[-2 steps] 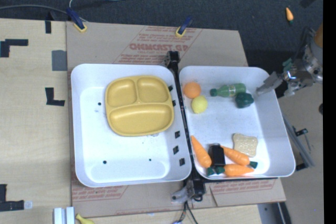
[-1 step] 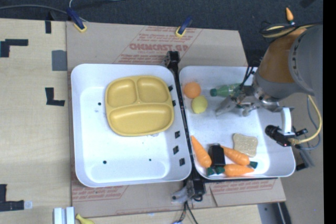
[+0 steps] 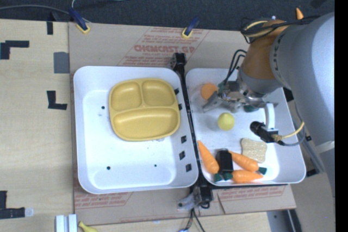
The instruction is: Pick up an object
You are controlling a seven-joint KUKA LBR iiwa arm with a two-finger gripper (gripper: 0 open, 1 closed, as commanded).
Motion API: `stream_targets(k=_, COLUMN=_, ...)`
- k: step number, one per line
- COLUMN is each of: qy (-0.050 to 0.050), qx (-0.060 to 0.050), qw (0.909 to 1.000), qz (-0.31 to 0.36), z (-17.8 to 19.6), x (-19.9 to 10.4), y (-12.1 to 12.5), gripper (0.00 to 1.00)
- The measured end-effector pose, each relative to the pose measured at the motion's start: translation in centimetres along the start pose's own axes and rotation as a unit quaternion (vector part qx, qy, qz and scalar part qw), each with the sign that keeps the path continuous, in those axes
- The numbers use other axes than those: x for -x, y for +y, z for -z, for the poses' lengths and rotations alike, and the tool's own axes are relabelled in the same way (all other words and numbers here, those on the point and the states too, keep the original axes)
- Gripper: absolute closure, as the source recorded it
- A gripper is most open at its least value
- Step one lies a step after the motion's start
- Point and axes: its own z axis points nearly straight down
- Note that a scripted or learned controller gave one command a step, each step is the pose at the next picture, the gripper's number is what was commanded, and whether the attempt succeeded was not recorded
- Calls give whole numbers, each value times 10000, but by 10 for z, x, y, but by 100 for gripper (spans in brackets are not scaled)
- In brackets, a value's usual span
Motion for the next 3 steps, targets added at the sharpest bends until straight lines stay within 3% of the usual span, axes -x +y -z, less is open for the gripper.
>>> stream_targets(k=1, qy=9, qx=-15, qw=10000, qz=-8, z=0, x=-16, y=-78, gripper=0)
stream_targets(k=2, qy=9, qx=-5, qw=10000, qz=1, z=-1, x=-16, y=33, gripper=0)
stream_targets(k=3, qy=1, qx=-30, qw=10000, qz=6, z=9, x=-16, y=33, gripper=100)
